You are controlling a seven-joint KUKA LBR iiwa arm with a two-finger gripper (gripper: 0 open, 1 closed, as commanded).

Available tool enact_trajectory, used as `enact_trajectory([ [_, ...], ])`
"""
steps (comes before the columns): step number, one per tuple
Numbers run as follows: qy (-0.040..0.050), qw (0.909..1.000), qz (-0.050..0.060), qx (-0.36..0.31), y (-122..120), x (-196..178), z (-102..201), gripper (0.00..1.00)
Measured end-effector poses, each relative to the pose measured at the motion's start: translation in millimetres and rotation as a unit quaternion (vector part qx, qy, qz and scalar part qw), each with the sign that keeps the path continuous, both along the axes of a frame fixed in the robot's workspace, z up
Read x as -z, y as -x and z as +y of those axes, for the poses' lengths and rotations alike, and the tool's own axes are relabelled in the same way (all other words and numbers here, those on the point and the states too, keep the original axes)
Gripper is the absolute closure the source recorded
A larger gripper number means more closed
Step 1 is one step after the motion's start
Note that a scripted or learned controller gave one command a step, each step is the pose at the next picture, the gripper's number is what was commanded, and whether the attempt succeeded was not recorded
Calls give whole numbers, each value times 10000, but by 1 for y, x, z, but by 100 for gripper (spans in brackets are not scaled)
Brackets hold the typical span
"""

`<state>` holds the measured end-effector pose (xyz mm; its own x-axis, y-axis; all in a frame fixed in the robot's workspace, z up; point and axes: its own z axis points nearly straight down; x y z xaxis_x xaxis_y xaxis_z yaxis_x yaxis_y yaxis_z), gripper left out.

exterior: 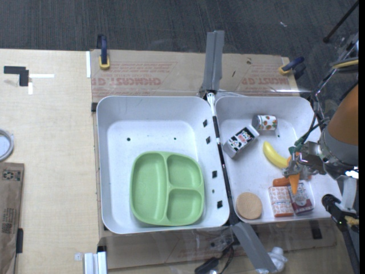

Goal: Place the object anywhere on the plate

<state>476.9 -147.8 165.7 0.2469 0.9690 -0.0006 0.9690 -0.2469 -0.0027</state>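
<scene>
- Two white bins side by side: left bin (pixel 108 153), right bin (pixel 239 104).
- Green plate (pixel 167 188) with three compartments lying flat in left bin, toward the near edge; nothing on it.
- Arm entering from the right; gripper (pixel 296 167) low over the right side of right bin.
- Orange carrot-shaped object (pixel 293 182) directly under the gripper, pointing down and apparently between the fingers; firm grip not confirmable, jaw opening not readable.
- Banana (pixel 274 154) just left of the gripper, lying on the bin floor.
- Black-and-white milk carton (pixel 240 140) further left, tilted; small patterned can (pixel 266 122) behind it near the back wall.
- Round tan cookie (pixel 249 205) at the near edge of right bin; pink packet (pixel 280 201) beside it; second packet (pixel 303 201) to the right, partly under the carrot.
</scene>
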Motion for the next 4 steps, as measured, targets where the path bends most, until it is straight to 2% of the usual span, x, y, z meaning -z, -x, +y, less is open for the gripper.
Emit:
enact_trajectory([
  [1, 8, 9951, 4, 985, -1, -25, 90, 100],
  [2, 16, 9880, 8, 1546, -10, -72, 101, 100],
  [3, 16, 9964, 13, 848, -77, -24, 182, 100],
  [4, 12, 9995, 19, -302, -64, -24, 243, 100],
])
